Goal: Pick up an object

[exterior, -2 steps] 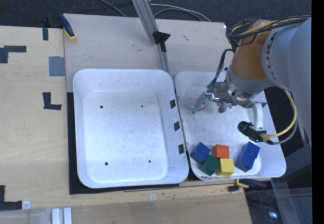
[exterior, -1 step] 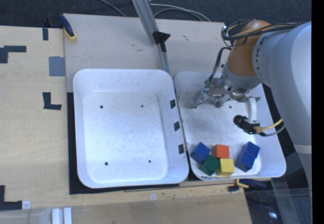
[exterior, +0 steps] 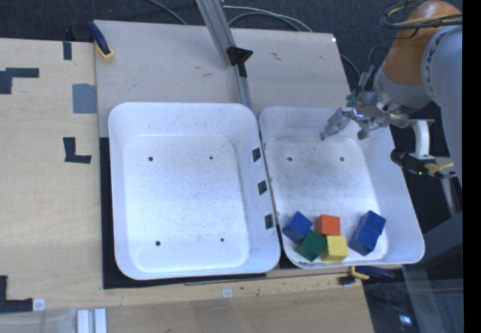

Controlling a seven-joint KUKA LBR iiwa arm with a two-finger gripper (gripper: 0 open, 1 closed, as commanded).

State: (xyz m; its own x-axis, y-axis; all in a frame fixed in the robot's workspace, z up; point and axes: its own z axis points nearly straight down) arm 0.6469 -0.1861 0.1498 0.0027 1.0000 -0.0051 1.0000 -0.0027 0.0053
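Several small blocks lie at the near end of the right bin: a blue block, an orange block, a green block, a yellow block and a larger blue block. My gripper hangs over the far end of that bin, well away from the blocks. Its two fingers are spread apart with nothing between them.
The left bin sits beside the right one, with black clips along the shared edge. A slanted metal post stands behind the bins. Cables run across the dark floor at the back.
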